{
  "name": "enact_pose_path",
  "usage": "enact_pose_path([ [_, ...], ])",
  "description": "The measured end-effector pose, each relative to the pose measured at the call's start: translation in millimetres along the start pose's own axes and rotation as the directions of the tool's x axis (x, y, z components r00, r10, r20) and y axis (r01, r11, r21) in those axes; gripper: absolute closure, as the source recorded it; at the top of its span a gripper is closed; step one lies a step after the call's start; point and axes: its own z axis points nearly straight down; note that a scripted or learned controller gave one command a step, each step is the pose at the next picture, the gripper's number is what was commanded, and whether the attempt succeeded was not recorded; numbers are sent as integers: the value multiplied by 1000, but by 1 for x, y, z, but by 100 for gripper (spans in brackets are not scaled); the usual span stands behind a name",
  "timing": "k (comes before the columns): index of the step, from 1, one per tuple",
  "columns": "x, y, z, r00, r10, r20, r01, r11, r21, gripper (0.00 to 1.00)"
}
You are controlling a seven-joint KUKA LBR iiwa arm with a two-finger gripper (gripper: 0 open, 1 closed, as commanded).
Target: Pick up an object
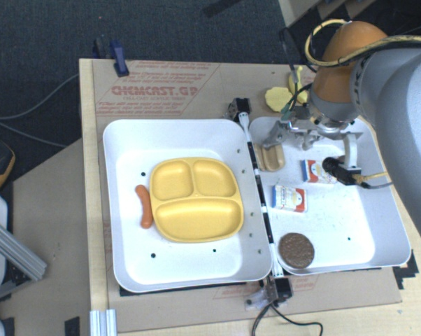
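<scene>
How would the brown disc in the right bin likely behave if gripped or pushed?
The brown disc looks flat and round, so it probably slides rather than rolls while lying down. Its low profile may give little edge to pinch. It sits near the right bin's front rim, so a push could wedge it there.

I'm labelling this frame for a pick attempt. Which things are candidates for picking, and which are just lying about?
Candidates, in the bins: hot dog, yellow divided plate, tan block, two small cartons, brown round disc.

Lying about: blue clamp, yellow object beyond the right bin.
</scene>
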Motion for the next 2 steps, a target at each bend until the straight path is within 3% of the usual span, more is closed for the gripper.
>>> enact_pose_path([
  [2,1,0,0,1000,1,0,-1,1000,0,0],
])
